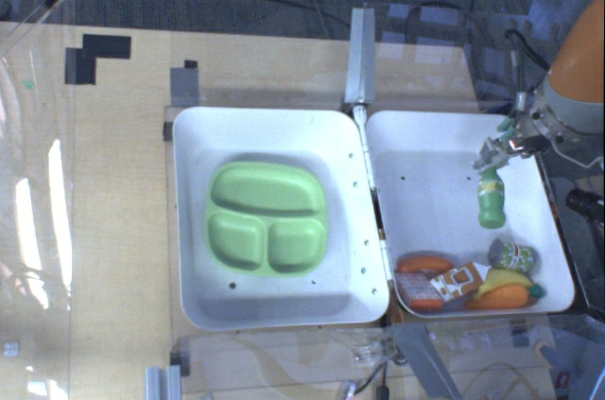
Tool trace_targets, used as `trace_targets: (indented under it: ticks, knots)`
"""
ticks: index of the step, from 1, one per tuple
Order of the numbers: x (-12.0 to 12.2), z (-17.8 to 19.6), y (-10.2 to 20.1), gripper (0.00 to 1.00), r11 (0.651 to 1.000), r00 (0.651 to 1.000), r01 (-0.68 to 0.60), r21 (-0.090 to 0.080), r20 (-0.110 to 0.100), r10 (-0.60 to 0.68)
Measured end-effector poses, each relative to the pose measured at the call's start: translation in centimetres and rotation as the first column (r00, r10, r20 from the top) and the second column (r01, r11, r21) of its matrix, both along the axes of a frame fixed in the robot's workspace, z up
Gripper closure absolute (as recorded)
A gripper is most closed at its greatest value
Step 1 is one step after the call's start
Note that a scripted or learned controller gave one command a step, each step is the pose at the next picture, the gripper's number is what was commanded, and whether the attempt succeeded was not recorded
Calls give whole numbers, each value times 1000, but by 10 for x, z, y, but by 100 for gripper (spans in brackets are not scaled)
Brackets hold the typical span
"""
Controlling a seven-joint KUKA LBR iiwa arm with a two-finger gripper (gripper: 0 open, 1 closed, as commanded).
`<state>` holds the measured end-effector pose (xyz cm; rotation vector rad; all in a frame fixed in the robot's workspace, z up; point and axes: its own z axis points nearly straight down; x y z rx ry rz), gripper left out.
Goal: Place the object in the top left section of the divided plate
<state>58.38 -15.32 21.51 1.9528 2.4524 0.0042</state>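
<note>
A light green divided plate (267, 217) lies in the left bin (189, 200). It has one long section across the far side and two smaller ones side by side at the near side. Over the right bin (425, 200), near its far right corner, my gripper (492, 160) is shut on the top end of a small green bottle (491, 204). The bottle hangs below the fingertips, pointing toward the near edge. Gripper and bottle are well to the right of the plate.
In the right bin's near right corner lie a red-orange sausage (423, 264), a small carton (454, 283), a green can (513, 254), a banana (499, 279) and an orange carrot (508, 297). A metal divider (360, 67) runs between the bins.
</note>
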Motion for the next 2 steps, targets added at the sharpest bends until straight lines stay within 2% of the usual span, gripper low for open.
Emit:
trace_targets:
  ticks: [1, 2]
  knots:
    - [31, -29, 77, 100, 998, 998, -68, 2, -1, 68]
    - [46, -29, 96, 100, 999, 999, -54, 2, 0, 54]
